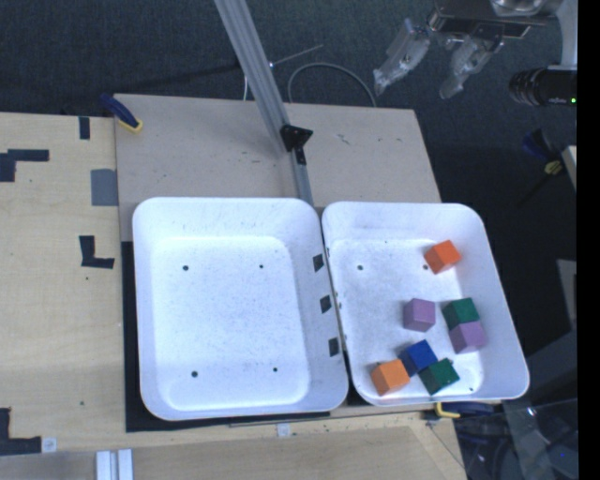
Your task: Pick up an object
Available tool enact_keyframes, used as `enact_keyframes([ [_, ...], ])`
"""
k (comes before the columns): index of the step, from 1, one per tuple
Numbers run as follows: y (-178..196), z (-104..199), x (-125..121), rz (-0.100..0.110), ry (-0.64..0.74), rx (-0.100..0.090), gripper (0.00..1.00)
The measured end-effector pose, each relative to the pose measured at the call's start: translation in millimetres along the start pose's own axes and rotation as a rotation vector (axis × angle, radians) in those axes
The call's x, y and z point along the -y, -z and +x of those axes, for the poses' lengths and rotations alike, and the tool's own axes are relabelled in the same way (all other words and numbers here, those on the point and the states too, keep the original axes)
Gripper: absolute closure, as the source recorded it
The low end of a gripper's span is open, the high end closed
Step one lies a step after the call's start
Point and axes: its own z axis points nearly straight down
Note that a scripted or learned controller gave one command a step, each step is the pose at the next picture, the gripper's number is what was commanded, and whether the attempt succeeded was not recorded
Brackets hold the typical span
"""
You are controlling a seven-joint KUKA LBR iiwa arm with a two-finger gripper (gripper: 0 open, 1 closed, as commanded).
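Above bench's far edge, claw [433, 67] spread wide, gripping nothing.

The gripper [429, 67] sits at the top right of the camera view, high up and back from the bench's far edge. Its 2 pale, translucent fingers [401, 58] point down and toward the view's left, spread apart with a clear gap between them and nothing in that gap. They hang from a dark wrist block [483, 21] at the very top edge, where a bit of the arm's grey housing is cut off by the frame.
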Motion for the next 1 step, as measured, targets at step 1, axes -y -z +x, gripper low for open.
enact_keyframes([
  [1, 0.9, 33.3, 18.0, 0.001, -0.002, 0.000, 0.00],
])
